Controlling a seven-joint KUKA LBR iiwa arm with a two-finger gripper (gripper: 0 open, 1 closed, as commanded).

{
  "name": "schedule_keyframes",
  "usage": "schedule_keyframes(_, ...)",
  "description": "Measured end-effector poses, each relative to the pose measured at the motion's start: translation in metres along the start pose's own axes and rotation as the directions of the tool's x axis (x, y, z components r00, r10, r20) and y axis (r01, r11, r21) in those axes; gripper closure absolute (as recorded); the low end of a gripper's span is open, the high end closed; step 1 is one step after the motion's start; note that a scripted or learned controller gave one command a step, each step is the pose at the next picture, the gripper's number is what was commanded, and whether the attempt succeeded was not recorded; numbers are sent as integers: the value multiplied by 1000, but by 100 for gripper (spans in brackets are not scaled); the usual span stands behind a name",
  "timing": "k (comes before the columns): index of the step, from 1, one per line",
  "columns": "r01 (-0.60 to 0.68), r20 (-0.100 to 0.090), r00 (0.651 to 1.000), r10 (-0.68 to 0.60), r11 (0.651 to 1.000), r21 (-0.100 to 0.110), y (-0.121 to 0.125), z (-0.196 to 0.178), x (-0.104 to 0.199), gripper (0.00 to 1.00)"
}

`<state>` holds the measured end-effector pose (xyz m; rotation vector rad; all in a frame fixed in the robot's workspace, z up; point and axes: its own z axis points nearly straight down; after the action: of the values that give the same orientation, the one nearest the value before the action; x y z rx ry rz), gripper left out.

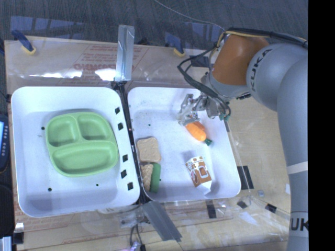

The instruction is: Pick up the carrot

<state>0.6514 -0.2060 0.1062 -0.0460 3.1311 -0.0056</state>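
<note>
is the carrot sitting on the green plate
No, the carrot lies in the right bin, while the green plate sits in the left bin.

The divided plate (81, 143) lies in the left bin (21, 109). In the right bin (230, 163), the carrot (197, 131) lies just under the tool (191, 110), the carton (199, 172) nearer, and the bread (148, 149) at the left wall.

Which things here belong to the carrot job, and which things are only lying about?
Belong to the job:
carrot, in the right bin
gripper, just above the carrot

Only lying about:
green divided plate, in the left bin
bread slice
small printed carton
</note>
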Motion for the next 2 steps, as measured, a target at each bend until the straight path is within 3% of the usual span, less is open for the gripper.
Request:
schedule_keyframes(1,-192,4,981,192,981,-1,39,-124,-11,100)
schedule_keyframes(2,-460,-6,888,460,888,1,81,-145,-5,100)
